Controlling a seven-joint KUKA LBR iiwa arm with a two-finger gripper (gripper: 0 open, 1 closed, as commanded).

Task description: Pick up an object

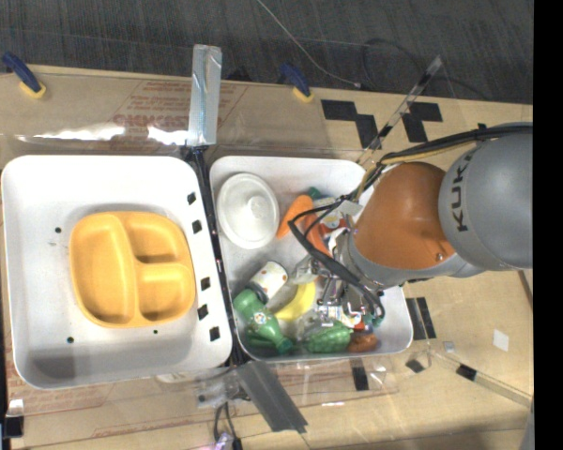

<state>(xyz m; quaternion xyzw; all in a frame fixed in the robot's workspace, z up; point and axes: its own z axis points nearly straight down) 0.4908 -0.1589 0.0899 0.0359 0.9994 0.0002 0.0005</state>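
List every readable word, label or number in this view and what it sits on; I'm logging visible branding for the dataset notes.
"KU": large dark letters on the grey arm housing, cut off at the frame's right side.
Reddish printing on the cardboard sheet behind the bins: too faint and blurred to read.
Small white cup in the right bin: dark marks, too small to read.

Cardboard-covered desk (94,97) with printed red markings and black tape squares, two shallow white bins side by side on it, left bin (19,251), right bin (342,172), blue clamps (23,75) along its far edge
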